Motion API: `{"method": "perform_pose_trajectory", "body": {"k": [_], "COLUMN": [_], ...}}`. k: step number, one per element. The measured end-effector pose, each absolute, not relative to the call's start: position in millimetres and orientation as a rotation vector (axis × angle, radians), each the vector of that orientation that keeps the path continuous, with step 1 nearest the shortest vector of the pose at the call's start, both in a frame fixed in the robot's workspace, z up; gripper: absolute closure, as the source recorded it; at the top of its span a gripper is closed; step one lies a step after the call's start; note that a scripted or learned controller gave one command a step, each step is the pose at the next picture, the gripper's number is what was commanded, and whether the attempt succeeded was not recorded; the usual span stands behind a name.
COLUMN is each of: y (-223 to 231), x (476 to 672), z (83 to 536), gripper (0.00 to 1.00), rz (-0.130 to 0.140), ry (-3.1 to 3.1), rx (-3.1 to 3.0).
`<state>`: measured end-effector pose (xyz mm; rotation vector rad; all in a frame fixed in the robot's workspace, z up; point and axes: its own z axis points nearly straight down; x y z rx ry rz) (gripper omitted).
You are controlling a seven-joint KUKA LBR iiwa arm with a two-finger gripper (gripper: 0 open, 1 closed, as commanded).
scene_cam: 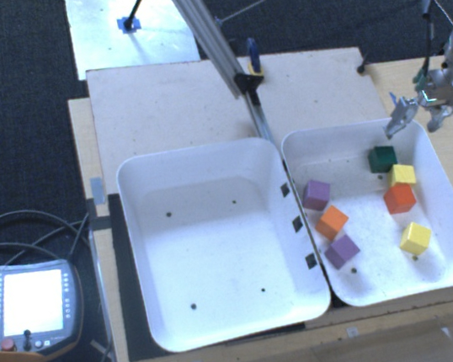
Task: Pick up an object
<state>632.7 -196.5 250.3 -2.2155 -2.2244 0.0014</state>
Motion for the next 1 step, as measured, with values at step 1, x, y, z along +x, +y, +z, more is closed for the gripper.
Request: {"method": "perform_pose_trajectory", "body": {"k": [1], "y": [-196.3], "x": [633.5], "z": [253.3], "gripper": [0.00], "rz": [-0.001], "ry": [-2.229], "rx": [-2.216]}}
